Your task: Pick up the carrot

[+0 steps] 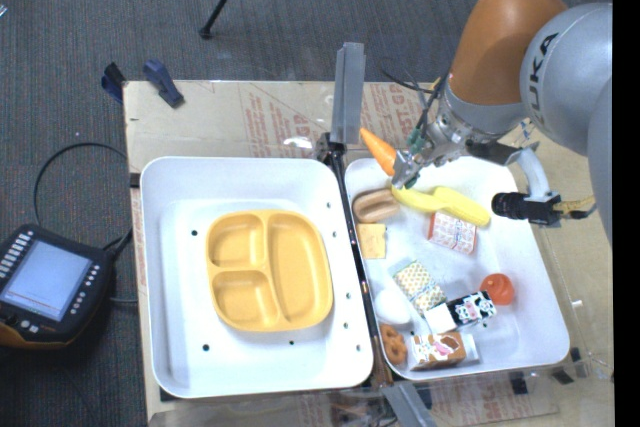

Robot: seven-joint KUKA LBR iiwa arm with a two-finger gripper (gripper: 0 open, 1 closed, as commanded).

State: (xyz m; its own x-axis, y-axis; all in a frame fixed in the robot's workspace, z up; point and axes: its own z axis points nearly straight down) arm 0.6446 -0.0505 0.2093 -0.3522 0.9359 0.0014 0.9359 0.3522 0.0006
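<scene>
Item: my gripper point(405, 173), low over the right bin point(545, 315); whether my jaws are parted or clamped I cannot tell, my own wrist blocks them. Carrot point(378, 149): just beside my tips, leaning on the bin's far corner. Banana point(440, 203): directly beneath me, partly covered.

Two white bins point(160, 215) sit on the bench. At 9 o'clock, one yellow divided tray point(268, 270). At 3 o'clock: one carrot point(378, 149), one banana point(442, 203), one hot dog bun point(375, 206), one tomato point(498, 289), one egg point(394, 306), one pretzel point(394, 347).
</scene>
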